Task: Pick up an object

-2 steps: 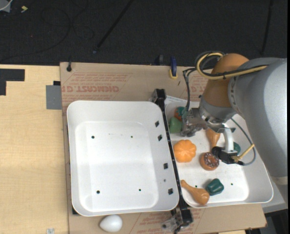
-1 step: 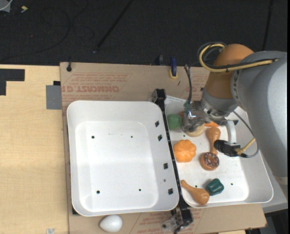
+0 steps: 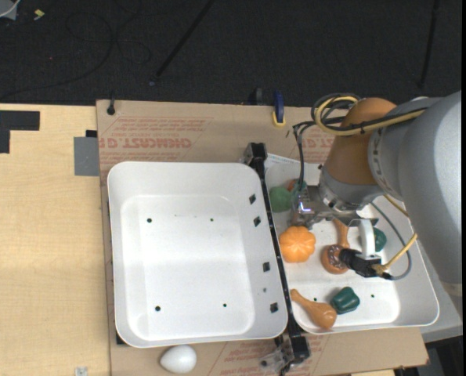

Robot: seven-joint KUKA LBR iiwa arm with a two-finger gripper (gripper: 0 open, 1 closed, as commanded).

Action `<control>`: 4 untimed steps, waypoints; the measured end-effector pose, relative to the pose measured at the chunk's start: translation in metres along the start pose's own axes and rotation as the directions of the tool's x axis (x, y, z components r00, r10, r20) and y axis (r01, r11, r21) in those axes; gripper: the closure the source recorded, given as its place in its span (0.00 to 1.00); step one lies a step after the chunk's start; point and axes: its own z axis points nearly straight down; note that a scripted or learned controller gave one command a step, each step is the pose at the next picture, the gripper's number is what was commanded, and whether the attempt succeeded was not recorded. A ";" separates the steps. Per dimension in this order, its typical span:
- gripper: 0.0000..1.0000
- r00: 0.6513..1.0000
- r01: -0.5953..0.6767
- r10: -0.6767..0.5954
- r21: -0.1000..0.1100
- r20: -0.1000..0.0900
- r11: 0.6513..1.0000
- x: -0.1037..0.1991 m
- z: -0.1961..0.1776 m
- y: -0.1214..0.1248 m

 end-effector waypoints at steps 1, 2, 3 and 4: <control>1.00 1.000 0.011 -0.011 -0.014 -0.004 1.000 0.102 -0.108 -0.004; 1.00 1.000 0.004 -0.004 -0.020 0.000 1.000 0.117 -0.225 0.034; 1.00 1.000 -0.004 0.004 0.007 0.002 1.000 0.074 -0.108 0.012; 1.00 1.000 0.005 -0.005 -0.009 0.000 1.000 0.146 -0.172 0.034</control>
